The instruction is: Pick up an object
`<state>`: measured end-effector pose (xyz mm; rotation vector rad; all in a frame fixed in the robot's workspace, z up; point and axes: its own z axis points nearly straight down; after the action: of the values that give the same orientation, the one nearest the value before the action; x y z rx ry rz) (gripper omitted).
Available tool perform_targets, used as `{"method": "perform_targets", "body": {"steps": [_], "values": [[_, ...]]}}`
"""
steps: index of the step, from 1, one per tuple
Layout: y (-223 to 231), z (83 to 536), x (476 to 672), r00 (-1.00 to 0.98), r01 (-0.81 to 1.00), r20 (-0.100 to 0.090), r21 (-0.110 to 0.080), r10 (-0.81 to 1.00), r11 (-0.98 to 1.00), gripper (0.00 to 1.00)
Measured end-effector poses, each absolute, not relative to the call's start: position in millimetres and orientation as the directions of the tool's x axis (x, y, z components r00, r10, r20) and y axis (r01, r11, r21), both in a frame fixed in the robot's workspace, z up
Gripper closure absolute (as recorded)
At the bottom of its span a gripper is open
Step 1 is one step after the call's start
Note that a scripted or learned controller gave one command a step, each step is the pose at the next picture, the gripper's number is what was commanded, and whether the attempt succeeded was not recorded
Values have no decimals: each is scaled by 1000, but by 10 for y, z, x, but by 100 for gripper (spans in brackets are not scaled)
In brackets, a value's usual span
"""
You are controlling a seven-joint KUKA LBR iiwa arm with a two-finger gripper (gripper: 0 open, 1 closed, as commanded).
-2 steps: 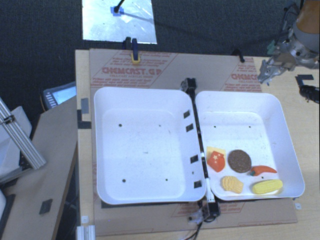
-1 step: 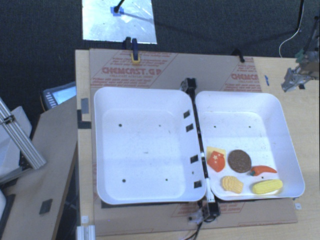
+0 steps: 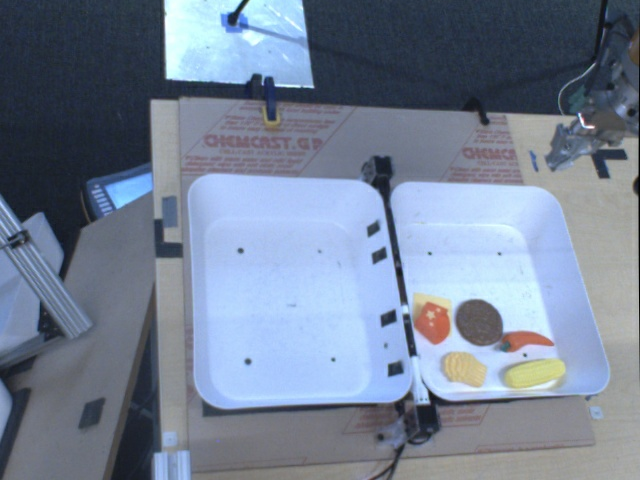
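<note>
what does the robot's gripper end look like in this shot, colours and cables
The gripper is a small, pale grey metallic piece near the view's upper right, too blurred to make out finger detail. Above it sits a bulkier grey wrist section with thin looping cables and a small orange-red spot beside it.

"CHEMCAST GP" on board (image 3: 262,140), repeated right.
</note>
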<state>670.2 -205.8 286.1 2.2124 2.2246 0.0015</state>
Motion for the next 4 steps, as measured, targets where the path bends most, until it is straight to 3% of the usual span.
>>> {"method": "perform_targets", "body": {"steps": [2, 4], "values": [[-2061, 2624, 6691, -4, 1000, -3, 3, 1000, 4, 100], [-2064, 2786, 6693, -4, 1000, -2, 5, 1000, 4, 100]]}}
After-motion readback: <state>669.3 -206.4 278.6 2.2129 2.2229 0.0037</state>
